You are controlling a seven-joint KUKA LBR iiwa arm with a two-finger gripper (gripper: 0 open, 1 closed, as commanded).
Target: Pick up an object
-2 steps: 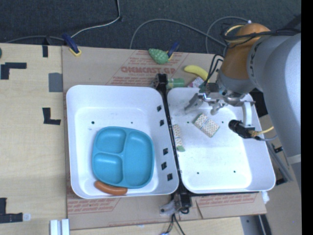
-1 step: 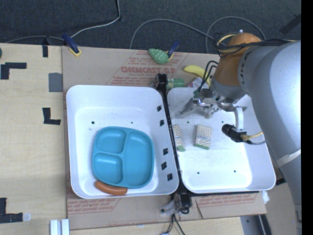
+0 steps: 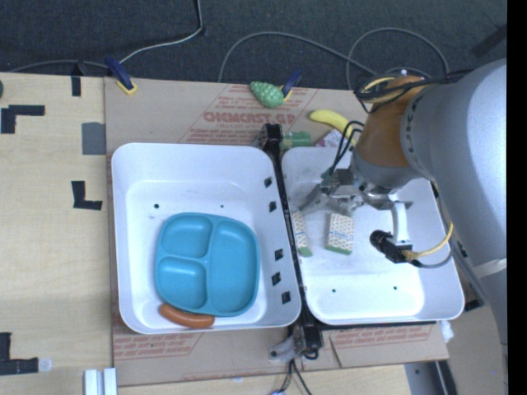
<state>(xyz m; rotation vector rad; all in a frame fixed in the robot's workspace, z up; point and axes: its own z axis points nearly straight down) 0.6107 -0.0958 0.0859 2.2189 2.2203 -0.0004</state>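
My gripper [image 3: 330, 199] hangs low over the back left part of the right bin [image 3: 387, 299], below the orange-banded wrist. Just in front of it a small white and green packet [image 3: 340, 233] lies flat on the bin floor. A second pale, narrow item [image 3: 300, 239] rests against the divider wall to its left. Nothing shows in the gripper's grasp. In the left bin [image 3: 136, 179] a blue divided plate [image 3: 207, 262] lies flat, with an orange sausage [image 3: 186, 317] at its front edge.
Behind the bins, a yellow banana [image 3: 329, 120] and a green knobbly toy [image 3: 267, 93] lie on the cardboard. A black clamp [image 3: 272, 137] joins the bins at the back. The arm's grey body [image 3: 469, 155] overhangs the right bin's right side, with cables trailing.
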